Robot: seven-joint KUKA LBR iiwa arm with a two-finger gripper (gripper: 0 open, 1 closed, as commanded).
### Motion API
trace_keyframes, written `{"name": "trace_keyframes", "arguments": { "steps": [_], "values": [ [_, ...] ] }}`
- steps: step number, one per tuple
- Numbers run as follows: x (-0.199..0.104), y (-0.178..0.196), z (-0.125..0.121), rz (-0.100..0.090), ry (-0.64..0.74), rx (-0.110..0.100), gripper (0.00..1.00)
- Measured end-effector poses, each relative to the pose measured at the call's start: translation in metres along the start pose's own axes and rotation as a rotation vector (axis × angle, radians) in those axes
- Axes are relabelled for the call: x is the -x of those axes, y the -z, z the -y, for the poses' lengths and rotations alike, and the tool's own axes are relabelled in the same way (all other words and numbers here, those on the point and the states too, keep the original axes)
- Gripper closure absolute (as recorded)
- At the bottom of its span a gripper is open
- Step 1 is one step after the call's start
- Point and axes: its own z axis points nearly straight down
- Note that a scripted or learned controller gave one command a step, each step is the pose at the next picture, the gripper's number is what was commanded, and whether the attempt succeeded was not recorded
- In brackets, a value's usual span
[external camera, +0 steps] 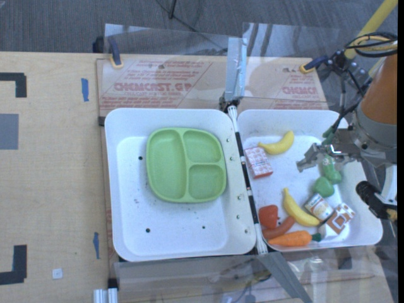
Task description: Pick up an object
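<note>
Camera view: gripper (314,157) over right bin (372,235), finger spread impossible to judge. Nearest candidate: green vegetable (328,177), just below and right of gripper, near bin's right side. Long axis roughly top to bottom; short approach down and rightward likely.

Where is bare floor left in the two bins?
Left bin: bare around the green divided plate, widest along its near side. Right bin: crowded near the end effector; a small bare patch between the carton and lower banana.
</note>
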Motion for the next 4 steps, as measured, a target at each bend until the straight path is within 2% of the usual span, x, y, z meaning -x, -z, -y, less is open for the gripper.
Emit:
{"name": "trace_keyframes", "arguments": {
  "steps": [1, 2, 3, 4],
  "values": [
    [0.099, 0.004, 0.012, 0.004, -0.196, 0.005, 0.0],
    [0.075, -0.094, -0.015, 0.001, -0.176, 0.001, 0.0],
    [0.055, -0.066, -0.069, 0.003, -0.074, 0.006, 0.0],
    [0.082, -0.133, -0.062, 0.003, -0.122, 0.005, 0.0]
  ]
}}
